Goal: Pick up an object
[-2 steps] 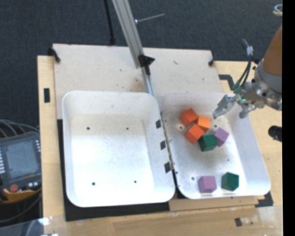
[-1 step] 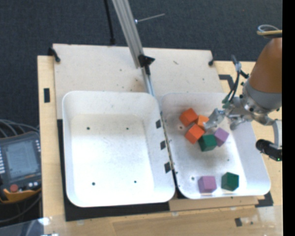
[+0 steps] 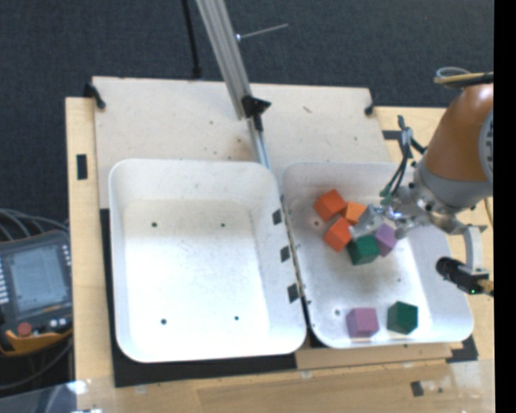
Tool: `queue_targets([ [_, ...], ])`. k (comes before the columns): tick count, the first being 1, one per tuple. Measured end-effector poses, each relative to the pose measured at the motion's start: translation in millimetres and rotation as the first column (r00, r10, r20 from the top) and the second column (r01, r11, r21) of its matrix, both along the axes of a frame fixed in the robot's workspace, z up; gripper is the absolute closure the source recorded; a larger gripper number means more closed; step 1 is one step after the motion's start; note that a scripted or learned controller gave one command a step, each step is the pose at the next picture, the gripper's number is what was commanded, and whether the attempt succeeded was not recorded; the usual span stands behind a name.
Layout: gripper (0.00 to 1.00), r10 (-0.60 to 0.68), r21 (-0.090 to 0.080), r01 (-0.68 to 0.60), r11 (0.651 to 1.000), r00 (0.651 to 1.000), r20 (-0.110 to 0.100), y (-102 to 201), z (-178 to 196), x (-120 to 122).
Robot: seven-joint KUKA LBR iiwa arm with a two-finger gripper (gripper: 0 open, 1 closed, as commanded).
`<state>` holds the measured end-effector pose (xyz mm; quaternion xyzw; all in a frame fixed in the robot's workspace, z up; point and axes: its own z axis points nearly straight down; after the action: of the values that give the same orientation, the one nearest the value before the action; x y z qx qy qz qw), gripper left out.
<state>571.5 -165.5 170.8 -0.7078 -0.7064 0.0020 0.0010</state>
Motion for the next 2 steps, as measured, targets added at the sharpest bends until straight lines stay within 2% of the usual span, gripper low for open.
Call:
queue_targets([
  [1, 0.00, -0.002, -0.002, 0.002, 1.000, 1.000, 0.011, -2, -36, 7],
  [2, 1.00, -0.008, -0.003, 0.008, 1.000, 1.000, 0.017, -3, -23, 8],
])
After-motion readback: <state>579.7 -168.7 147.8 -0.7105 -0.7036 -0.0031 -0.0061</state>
